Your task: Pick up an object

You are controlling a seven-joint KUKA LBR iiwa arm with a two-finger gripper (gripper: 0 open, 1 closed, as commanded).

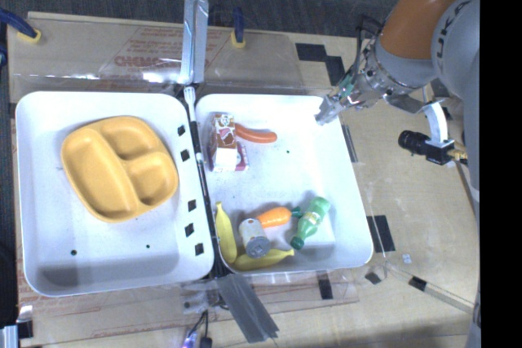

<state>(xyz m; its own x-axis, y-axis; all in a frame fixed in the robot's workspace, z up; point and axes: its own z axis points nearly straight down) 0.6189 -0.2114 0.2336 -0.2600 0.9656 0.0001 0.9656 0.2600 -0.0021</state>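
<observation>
Because the gripper [333, 107] hangs over the upper right corner of the right bin [352, 200], well apart from every object, any descent from here risks closing on bare bin floor. Whether the gripper is spread or pressed together cannot be told from this angle.

Candidate objects sit in two groups in the right bin. Near the divider lie a small carton [226, 144] and a sausage [258, 136], close together. At the lower edge, a banana [230, 242], a carrot [274, 217], a green bottle [308, 221] and a grey can [258, 246] crowd together, some touching; a grasp there could nudge neighbours or slip on rounded surfaces. The left bin [33, 257] carries a yellow divided plate [119, 167].
</observation>
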